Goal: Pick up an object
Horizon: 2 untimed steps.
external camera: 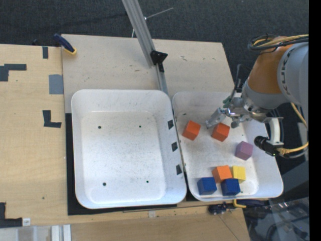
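My gripper [224,120] hangs over the back of the right bin [200,102], open, with nothing between its fingers. An orange cube [220,132] sits on the bin floor just in front of and below it, close to the fingertips. A second orange cube [191,130] lies to the left of that one. A purple cube [244,150] rests to the right. Along the front of the bin are two blue cubes [206,185] [230,187], another orange cube [222,172] and a yellow cube [239,172].
The left bin [80,134] stands beside the right one, the two rims touching. A slanted metal pole [143,29] crosses the bench behind the bins. The arm's grey and orange body [273,79] hangs over the right bin's far right side, with cables [273,144] near its rim.
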Available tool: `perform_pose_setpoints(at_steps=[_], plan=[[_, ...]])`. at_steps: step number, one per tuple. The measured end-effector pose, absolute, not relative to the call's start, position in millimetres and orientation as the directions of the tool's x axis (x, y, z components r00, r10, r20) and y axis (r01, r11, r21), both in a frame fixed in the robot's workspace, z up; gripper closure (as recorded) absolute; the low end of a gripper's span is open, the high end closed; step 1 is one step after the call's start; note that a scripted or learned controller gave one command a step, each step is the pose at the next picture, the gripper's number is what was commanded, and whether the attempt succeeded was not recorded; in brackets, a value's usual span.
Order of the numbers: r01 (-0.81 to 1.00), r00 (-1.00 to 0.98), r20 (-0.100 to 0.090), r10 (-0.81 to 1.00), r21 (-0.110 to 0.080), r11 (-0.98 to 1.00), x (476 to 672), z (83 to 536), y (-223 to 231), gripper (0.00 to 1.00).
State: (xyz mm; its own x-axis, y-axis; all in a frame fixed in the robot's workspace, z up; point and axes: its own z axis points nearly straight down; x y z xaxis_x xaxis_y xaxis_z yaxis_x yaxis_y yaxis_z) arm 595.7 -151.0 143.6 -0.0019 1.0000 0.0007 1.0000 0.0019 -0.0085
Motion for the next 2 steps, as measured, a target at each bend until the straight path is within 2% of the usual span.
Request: perform_pose_setpoints(at_steps=[1, 2], plan=[[1.000, -0.001, -0.001, 1.000, 0.000, 0.001, 596.3, 109.5, -151.5, 0.00], [1.000, -0.002, 0.001, 1.000, -0.003, 0.002, 595.7, 116.7, -150.2, 1.00]])
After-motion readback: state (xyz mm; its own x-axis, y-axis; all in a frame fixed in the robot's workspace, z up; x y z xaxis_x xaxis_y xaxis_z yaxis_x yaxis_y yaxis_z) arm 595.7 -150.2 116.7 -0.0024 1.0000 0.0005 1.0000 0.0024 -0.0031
